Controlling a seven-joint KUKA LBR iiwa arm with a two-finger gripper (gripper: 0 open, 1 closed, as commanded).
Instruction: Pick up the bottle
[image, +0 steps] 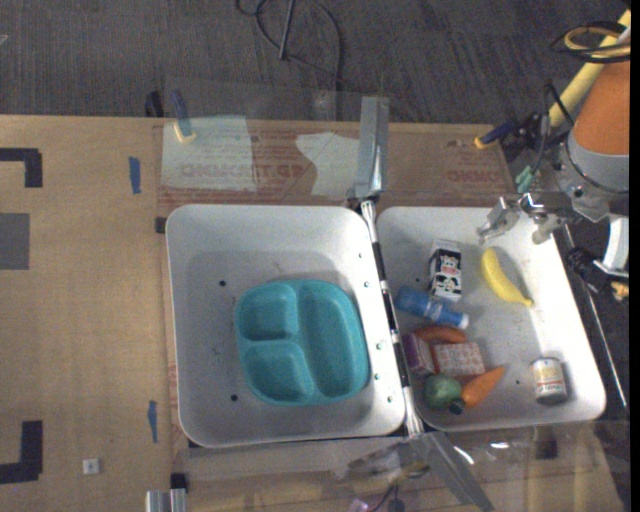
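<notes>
The bottle (430, 308) is small and blue with a pale cap end. It lies on its side in the right bin (580, 330), close to that bin's left wall. My gripper (516, 226) hangs over the bin's far right corner, up and to the right of the bottle and well apart from it. Its two grey fingers (490, 224) are spread open, and nothing is between them.
A cow-print carton (446, 272) and a banana (505, 277) lie between gripper and bottle. Below the bottle are a pink packet (458, 357), a carrot (482, 385), a green fruit (441, 390) and a can (548, 380). The left bin (200, 250) holds a teal divided plate (300, 342).
</notes>
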